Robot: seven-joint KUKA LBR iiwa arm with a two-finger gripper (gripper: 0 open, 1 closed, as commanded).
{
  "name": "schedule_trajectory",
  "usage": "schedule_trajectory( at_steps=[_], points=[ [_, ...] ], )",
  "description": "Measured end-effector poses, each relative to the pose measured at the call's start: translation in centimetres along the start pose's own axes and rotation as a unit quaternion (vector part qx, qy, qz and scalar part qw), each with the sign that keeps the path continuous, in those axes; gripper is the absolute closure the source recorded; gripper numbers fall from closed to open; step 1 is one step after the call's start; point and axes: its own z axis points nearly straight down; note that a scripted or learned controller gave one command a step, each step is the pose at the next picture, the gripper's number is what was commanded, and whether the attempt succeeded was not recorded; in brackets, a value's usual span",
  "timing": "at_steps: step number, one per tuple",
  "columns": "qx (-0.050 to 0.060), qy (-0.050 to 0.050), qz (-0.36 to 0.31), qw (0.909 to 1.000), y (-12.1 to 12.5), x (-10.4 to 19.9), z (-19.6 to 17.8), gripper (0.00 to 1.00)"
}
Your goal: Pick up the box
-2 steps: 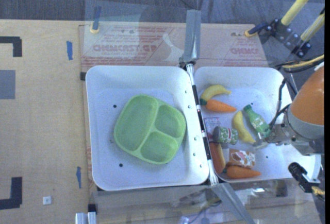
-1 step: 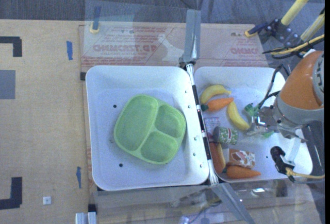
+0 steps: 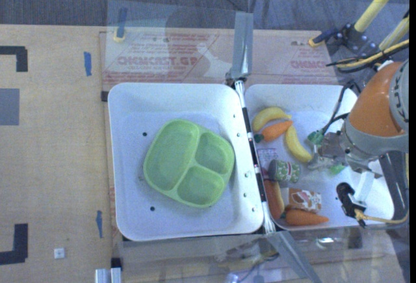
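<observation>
One small red-and-white box (image 3: pixel 305 198) lies below-left of the gripper (image 3: pixel 327 157), whose finger state cannot be told; approach should clear the adjacent carrot (image 3: pixel 305 217) and centre squarely over it.

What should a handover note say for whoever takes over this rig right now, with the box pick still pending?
Gripper: low in the right white bin, beside the yellow bananas; its state cannot be read from this view.
Small white and orange box: lying flat near the bin's front edge, just above an orange carrot, apart from the gripper.
Left white bin holds the green divided plate.
Done: nothing visible; the box sits in the bin.
Left: move the gripper over the box, grasp it, lift it.
</observation>
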Motion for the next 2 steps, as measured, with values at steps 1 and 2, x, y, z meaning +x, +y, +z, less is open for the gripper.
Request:
schedule_trajectory(
  at_steps=[1,2],
  points=[
    [0.001,0.002,-0.001,1.0000,0.0,0.2,0.1,0.00],
    [0.003,0.001,0.026,0.9997,-3.8,-4.8,0.1,0.00]
  ],
)
